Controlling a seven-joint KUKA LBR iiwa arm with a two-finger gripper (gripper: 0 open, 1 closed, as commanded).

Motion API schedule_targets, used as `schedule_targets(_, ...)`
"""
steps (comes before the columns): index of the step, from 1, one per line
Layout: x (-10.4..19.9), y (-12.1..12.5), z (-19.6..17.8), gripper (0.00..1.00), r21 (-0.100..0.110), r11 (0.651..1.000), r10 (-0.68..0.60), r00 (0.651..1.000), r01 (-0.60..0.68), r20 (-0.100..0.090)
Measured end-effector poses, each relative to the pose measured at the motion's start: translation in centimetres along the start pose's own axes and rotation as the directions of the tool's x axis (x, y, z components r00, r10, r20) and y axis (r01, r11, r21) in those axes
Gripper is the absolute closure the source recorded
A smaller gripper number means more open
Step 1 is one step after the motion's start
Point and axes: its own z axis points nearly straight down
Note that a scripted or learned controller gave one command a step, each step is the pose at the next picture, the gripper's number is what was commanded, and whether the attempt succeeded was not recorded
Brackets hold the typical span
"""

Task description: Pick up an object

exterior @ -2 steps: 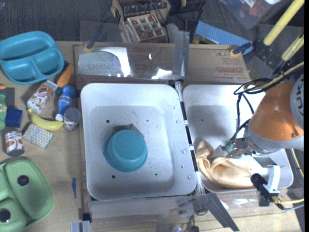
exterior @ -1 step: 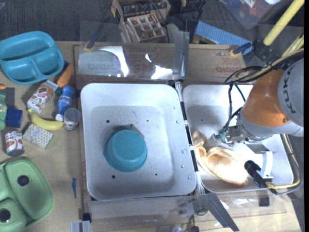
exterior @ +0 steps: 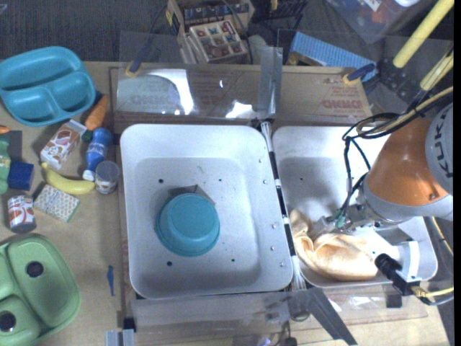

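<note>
A blue bowl (exterior: 189,223) lies upside down in the left bin (exterior: 144,157). In the right bin (exterior: 310,153) a crumpled cream and tan cloth (exterior: 335,254) rests against the front wall. My gripper (exterior: 344,218) is low in the right bin, just above the cloth's back edge, under the orange band of the arm (exterior: 407,171). The wrist hides its fingertips.
Left of the bins lie a banana (exterior: 66,181), a small carton (exterior: 63,144), a blue bottle (exterior: 96,150), a can (exterior: 106,175), a blue divided tray (exterior: 47,83) and a green tray (exterior: 32,294). Cables (exterior: 360,139) loop over the right bin.
</note>
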Motion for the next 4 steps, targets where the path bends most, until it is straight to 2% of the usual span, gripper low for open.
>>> schedule_targets(1, 0.05, 0.11, -1.03, 1.0, -0.002, 1.0, 0.001, 1.0, -0.001, -0.002)
schedule_targets(2, 0.01, 0.08, -1.03, 0.0, -0.002, 1.0, 0.001, 1.0, -0.001, -0.002)
schedule_targets(3, -0.06, 0.14, -2.01, 1.0, -0.005, 1.0, 0.003, 1.0, -0.003, 0.0)
schedule_targets(4, -0.07, 0.13, -2.01, 0.0, -0.005, 1.0, 0.003, 1.0, -0.003, 0.0)
